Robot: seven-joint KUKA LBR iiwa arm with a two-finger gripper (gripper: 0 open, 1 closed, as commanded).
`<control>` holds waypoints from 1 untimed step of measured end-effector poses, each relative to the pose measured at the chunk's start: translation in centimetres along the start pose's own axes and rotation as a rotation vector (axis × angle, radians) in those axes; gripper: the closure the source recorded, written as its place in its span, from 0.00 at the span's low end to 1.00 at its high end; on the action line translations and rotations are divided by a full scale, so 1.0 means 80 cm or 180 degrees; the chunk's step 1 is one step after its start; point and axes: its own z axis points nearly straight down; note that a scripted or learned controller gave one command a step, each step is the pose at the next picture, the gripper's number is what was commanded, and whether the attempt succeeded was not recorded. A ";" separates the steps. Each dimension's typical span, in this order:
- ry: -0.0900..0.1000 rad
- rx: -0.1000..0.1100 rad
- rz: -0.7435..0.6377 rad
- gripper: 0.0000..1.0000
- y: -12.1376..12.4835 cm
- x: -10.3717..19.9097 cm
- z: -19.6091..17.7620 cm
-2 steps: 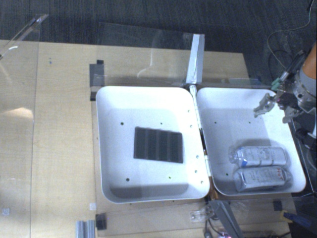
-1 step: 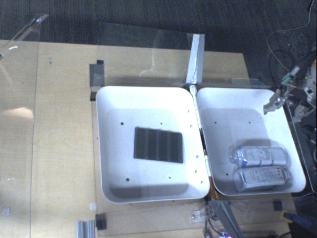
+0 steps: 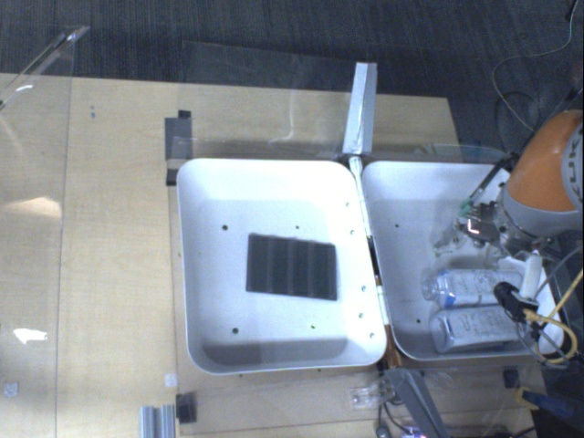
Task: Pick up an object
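The pale wooden counter (image 3: 100, 245) carries two shallow white bins side by side. In the left bin (image 3: 201, 199) a dark ribbed rectangular mat (image 3: 292, 266) lies flat near the middle of the floor, apart from every wall. A grey upright post (image 3: 359, 108) stands behind the seam where the bins meet. In the right bin (image 3: 401, 208), things cluster toward the right side: a clear crumpled plastic bottle (image 3: 461, 287) lies on its side, and just in front of it, touching or nearly so, lies a grey-silver packet (image 3: 474, 329). Above these the arm (image 3: 547, 176), orange-banded, reaches in from the right, its gripper (image 3: 474, 229) low over the bin near the bottle; whether it is spread or closed, or has hold of anything, cannot be made out.
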 end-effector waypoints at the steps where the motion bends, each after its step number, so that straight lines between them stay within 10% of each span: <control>1: 0.0001 -0.0134 -0.0237 0.00 -0.063 0.034 0.015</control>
